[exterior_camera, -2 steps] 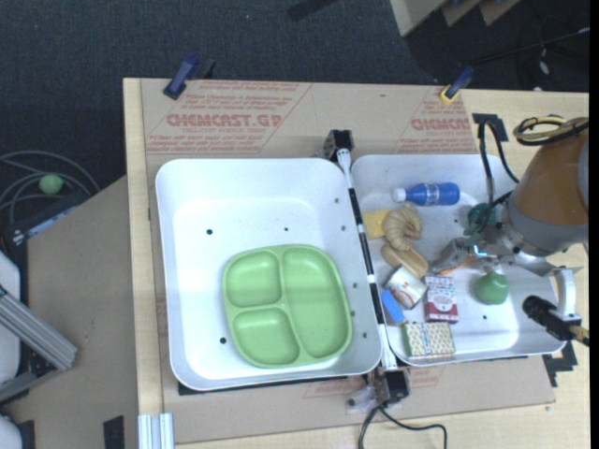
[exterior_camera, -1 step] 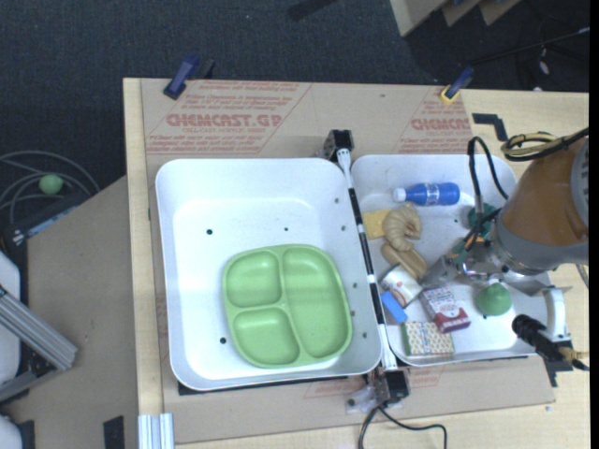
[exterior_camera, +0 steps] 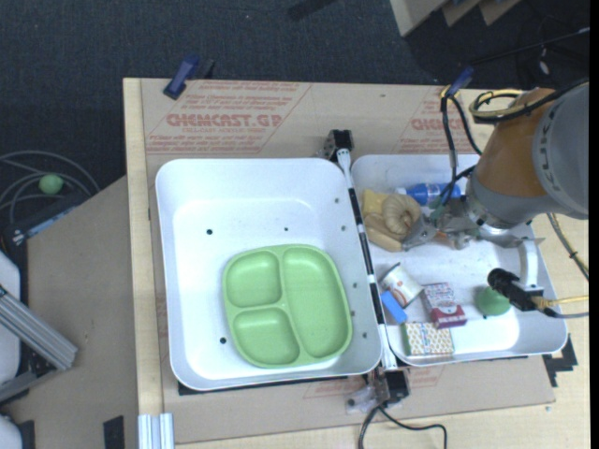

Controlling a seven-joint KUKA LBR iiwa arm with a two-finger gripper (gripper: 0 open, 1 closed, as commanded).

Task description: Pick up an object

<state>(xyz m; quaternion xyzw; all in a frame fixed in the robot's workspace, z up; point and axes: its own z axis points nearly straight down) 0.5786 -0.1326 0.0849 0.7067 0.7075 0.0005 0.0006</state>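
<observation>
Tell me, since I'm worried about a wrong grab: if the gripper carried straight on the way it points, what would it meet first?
Most likely the tan, lumpy object in the right bin. The gripper points toward the left of the view, low over the bin, and that object lies directly ahead. Depth is unclear, so it might pass above.
</observation>
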